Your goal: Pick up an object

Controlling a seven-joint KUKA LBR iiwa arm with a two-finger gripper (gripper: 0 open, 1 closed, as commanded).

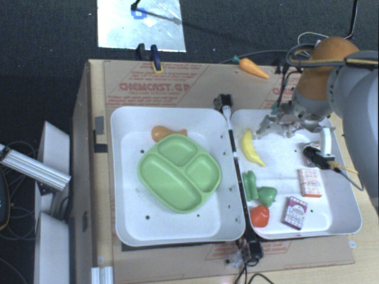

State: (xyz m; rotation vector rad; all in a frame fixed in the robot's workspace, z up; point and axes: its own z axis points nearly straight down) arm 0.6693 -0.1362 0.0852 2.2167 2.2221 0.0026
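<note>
Yellow plastic banana (252,148): curved, smooth, lying in the right white bin (349,218) near its left wall, long axis running top to bottom. Gripper (278,125) hovers just above-right, apparently holding nothing; its opening cannot be judged. Board behind reads "CHEMCAST GP" (155,87).

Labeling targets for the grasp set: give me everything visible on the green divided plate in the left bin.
The green divided plate is pale green, looks like smooth plastic, with rounded corners and three compartments: one large, two smaller. It lies flat, right side up, turned at an angle to the walls of the left bin, near the middle. All three compartments look bare. An orange toy pokes out from under or behind its far edge, seemingly touching. The end effector is over the right bin, away from it.
</note>
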